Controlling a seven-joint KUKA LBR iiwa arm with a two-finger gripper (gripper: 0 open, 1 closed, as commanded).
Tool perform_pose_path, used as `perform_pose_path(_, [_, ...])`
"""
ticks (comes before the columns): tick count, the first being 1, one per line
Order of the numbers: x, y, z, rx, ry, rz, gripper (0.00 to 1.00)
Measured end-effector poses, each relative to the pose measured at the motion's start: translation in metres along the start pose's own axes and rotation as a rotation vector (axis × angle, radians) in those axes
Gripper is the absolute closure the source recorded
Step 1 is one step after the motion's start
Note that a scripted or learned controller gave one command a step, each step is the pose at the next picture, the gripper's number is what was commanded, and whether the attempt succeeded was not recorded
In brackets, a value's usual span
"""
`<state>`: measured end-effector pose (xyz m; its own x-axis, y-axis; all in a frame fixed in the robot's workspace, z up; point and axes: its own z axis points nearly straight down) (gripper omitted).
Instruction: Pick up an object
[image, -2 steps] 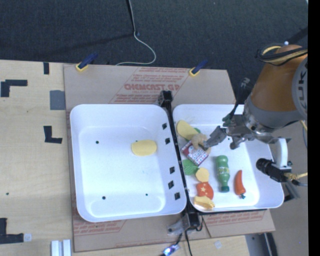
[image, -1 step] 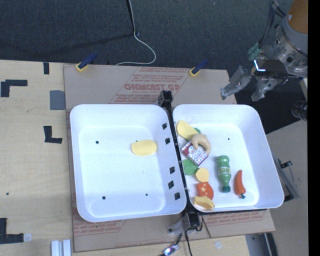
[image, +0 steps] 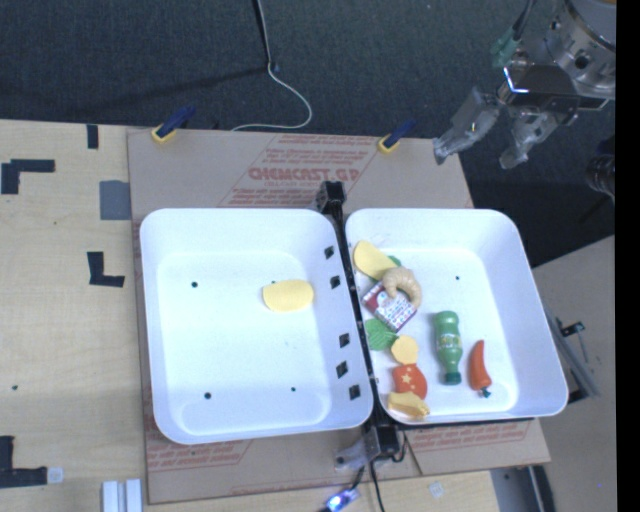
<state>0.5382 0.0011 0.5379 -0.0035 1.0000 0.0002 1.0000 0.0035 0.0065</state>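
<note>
My gripper (image: 487, 133) hangs high at the upper right, beyond the far edge of the right bin (image: 500, 240), with its two fingers spread open and nothing between them. In the right bin lie a green bottle (image: 447, 346), a red chili pepper (image: 480, 365), a tomato (image: 409, 380), a croissant (image: 403, 283), a yellow piece (image: 372, 259), a small red-and-white packet (image: 389, 309), a green leaf (image: 379, 334) and two small yellow pieces (image: 405, 350) (image: 407, 405). One yellow oval object (image: 288, 295) lies alone in the left bin (image: 180, 330).
Both bins rest on a cardboard sheet (image: 290, 175) held by yellow clamps (image: 173, 122) at the back. A black divider strip (image: 342, 300) runs between the bins. A cable (image: 285, 80) hangs over the dark backdrop.
</note>
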Motion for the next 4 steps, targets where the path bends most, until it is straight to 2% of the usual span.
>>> perform_pose_path(1, [0.039,-0.026,0.003,0.007,0.0,-0.001,1.0])
perform_pose_path(2, [0.092,-0.057,0.161,0.026,-0.003,-0.002,1.0])
perform_pose_path(3, [0.066,-0.056,0.177,0.011,-0.002,0.004,1.0])
perform_pose_path(4, [0.09,-0.036,0.132,0.003,0.001,0.0,1.0])
